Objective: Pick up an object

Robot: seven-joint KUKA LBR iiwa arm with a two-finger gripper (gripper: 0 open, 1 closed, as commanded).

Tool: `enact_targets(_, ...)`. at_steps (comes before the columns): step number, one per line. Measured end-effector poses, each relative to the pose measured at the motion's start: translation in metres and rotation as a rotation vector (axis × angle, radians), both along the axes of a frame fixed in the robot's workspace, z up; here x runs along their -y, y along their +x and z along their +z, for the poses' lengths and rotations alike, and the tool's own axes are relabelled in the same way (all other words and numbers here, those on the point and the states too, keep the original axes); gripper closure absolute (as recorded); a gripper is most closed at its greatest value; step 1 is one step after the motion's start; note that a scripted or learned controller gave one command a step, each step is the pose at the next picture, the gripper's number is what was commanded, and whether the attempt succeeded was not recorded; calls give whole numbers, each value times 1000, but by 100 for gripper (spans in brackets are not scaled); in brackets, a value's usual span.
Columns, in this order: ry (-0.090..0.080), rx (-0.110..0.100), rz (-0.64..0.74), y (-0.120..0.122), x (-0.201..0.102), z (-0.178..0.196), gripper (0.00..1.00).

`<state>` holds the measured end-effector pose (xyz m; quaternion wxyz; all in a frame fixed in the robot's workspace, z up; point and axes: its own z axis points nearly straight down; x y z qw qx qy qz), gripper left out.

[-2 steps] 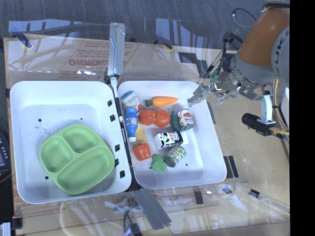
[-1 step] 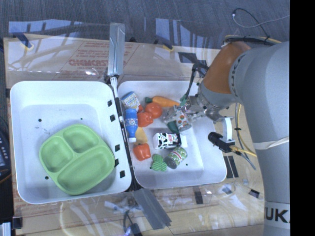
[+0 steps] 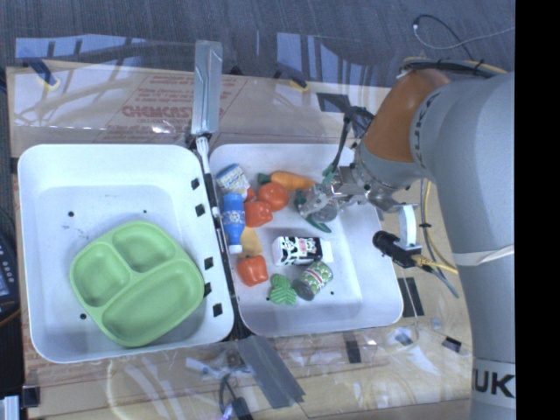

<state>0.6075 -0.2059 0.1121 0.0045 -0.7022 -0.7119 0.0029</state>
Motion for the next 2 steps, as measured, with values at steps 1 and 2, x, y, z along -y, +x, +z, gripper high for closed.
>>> enact_targets(1, -2, 9, 80, 18, -27, 95, 100)
enact_targets(2, -2, 3, -33, -44, -20, 140, 100)
